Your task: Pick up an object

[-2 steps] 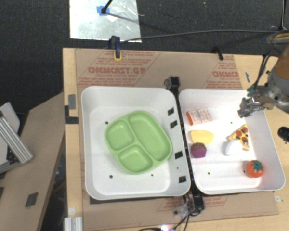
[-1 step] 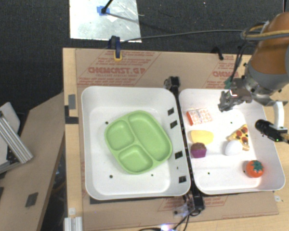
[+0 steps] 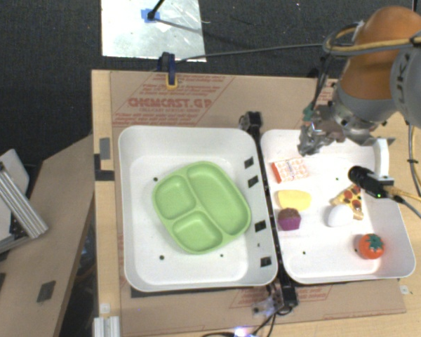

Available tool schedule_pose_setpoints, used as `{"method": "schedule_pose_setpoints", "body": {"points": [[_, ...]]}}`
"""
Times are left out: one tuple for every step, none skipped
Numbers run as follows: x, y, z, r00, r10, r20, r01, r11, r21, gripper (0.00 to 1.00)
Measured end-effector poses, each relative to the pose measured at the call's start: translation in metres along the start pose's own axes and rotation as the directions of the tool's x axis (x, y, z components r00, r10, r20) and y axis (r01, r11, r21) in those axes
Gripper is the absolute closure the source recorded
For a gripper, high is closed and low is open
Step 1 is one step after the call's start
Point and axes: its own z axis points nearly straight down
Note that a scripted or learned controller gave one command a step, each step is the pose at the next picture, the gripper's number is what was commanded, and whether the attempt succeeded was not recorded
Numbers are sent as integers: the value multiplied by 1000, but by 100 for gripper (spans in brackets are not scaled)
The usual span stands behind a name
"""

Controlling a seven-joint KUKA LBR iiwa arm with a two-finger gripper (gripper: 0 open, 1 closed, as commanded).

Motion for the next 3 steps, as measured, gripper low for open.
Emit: {"method": "schedule_pose_setpoints", "body": {"points": [[49,15,14,1000,0,0,0,1000,2,100],[98,32,4,1000,0,-1,0,1000,-1,100],[158,41,17,1000,0,-1,0,1000,1,100]]}}
